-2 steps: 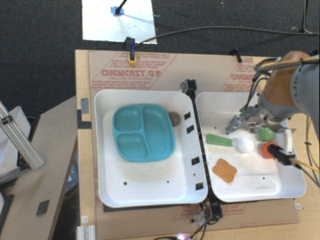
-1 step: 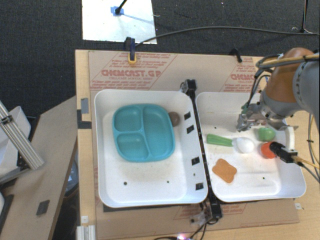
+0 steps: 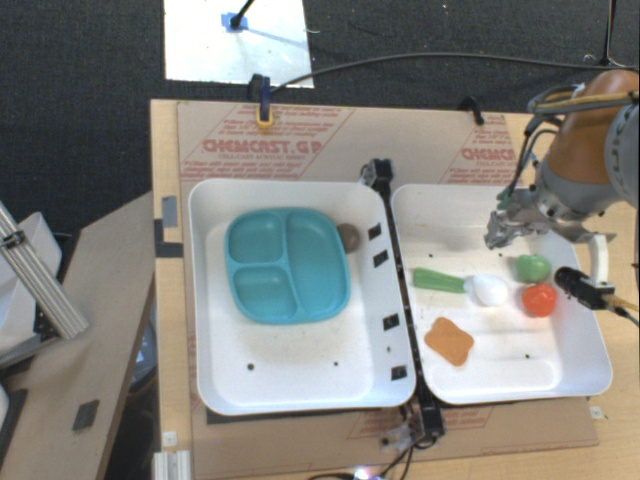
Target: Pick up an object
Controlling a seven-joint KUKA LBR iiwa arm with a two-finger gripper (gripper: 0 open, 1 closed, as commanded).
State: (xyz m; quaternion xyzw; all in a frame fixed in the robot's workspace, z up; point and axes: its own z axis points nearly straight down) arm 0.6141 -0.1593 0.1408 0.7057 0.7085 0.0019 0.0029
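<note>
The grey arm's gripper point(image 3: 499, 230) hangs over the right white bin point(image 3: 500, 378); whether its jaws are released or clenched cannot be told. Below it lie a small green round object point(image 3: 532, 267), a red ball point(image 3: 539, 300), a white ball point(image 3: 490, 291), a green stick point(image 3: 437, 280) and an orange wavy piece point(image 3: 449, 340). The left white bin point(image 3: 290, 388) holds a teal divided plate point(image 3: 287, 265).

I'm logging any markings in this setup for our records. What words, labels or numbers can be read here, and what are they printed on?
"CHEMCAST GP": red print on the brown sheet under the bins, behind the left bin.
"CHEMCAST": the same red print, slanted, on the sheet behind the right bin; its end is cut off by the arm.
Smaller red lines around both prints: too blurred to read.
</note>
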